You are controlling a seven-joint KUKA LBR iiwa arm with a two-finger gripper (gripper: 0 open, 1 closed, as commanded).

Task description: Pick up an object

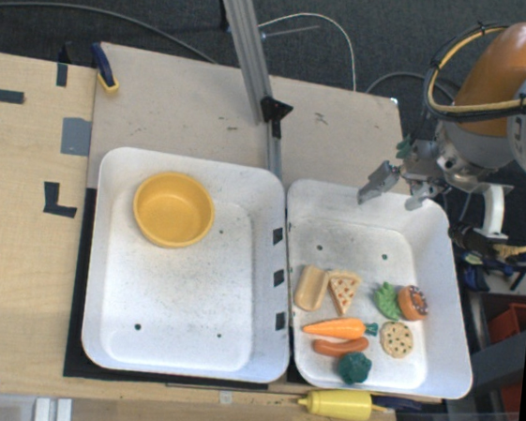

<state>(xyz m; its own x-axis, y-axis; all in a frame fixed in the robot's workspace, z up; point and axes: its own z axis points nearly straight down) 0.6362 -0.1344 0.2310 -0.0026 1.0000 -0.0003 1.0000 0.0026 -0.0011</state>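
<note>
1. Two white bins side by side on the bench: left bin (108,329), right bin (443,367).
2. Left bin holds a yellow bowl (173,209) near its upper left corner.
3. Right bin has toy food clustered in its lower half: bread piece (310,287), pizza slice (343,290), carrot (335,327), red sausage (339,347), broccoli (354,366), cookie (396,340), green leafy piece (388,300), burger-like item (413,302).
4. Gripper (393,192) sits over the right bin's top edge, fingers spread wide, nothing between them, well apart from the food.
5. Yellow bottle (340,404) lies on the bench just below the right bin.
6. Grey pole (249,43) slants down to between the bins.
</note>
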